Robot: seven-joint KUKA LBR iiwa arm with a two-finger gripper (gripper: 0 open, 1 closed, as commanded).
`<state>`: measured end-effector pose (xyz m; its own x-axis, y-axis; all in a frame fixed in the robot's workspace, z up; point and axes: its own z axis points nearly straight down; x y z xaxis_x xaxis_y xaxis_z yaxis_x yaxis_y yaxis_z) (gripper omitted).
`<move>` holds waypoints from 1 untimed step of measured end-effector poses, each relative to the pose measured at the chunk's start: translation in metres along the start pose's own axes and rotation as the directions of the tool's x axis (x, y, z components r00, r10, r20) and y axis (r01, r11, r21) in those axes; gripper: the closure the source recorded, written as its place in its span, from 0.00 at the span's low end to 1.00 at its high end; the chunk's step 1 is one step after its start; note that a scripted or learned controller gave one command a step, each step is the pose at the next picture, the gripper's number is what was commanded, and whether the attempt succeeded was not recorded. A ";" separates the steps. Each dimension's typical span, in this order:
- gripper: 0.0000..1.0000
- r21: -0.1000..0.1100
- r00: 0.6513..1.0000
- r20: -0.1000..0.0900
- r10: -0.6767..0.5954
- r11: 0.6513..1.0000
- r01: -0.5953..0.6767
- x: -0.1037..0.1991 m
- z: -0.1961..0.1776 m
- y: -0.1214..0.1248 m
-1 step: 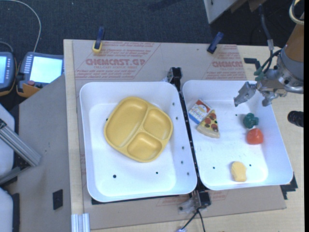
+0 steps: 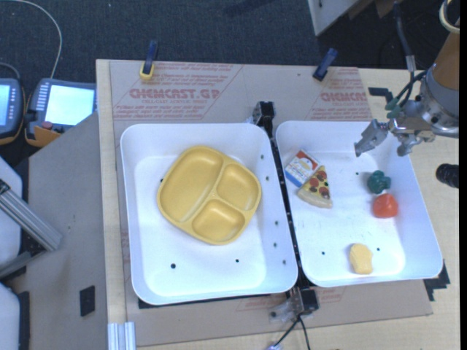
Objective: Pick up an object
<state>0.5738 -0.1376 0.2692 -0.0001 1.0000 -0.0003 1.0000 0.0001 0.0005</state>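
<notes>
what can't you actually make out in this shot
- The arm: cut off by the camera view's right and top edges, so most of it is out of frame.
- The green object: too small and blurred to identify.
- The small carton: its print is too small to read, and the pizza slice toy touches or overlaps its lower corner; which one cannot be told.
- The gripper: open above the right bin, height over the floor unclear.
</notes>
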 end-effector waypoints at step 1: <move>0.00 0.009 1.000 -0.002 0.000 1.000 0.000 0.004 0.063 0.001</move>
<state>0.5745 -0.1333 0.2058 0.0002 1.0000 0.0021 1.0000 -0.0002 -0.0082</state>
